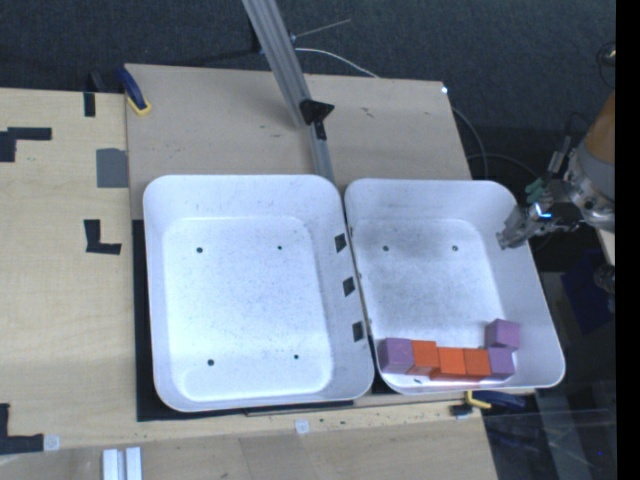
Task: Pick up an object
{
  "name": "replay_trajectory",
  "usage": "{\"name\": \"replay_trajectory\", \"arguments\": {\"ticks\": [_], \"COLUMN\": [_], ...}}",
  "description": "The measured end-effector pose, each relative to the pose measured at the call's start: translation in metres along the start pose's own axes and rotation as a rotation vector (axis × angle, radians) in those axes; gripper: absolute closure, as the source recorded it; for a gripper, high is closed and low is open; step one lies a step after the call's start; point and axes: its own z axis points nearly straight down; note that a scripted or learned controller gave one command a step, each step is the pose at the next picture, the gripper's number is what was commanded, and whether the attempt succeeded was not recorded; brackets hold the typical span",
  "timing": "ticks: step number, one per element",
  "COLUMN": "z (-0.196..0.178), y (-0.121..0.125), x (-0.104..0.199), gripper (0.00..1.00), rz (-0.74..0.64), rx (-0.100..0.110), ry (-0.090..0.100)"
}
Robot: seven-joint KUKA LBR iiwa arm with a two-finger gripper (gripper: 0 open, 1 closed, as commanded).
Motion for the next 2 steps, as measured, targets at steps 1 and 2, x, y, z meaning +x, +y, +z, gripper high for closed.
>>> {"name": "replay_trajectory", "arguments": {"ticks": [1,2], "z": [0.1634,0.1617], "y": [-0.0332,-0.033], "x": [-0.0082,-0.0079], "gripper": [1.0,0.0], "rz": [0.004,0.002], "rx": [0.001,0.002], "ry": [-0.001,0.0]}}
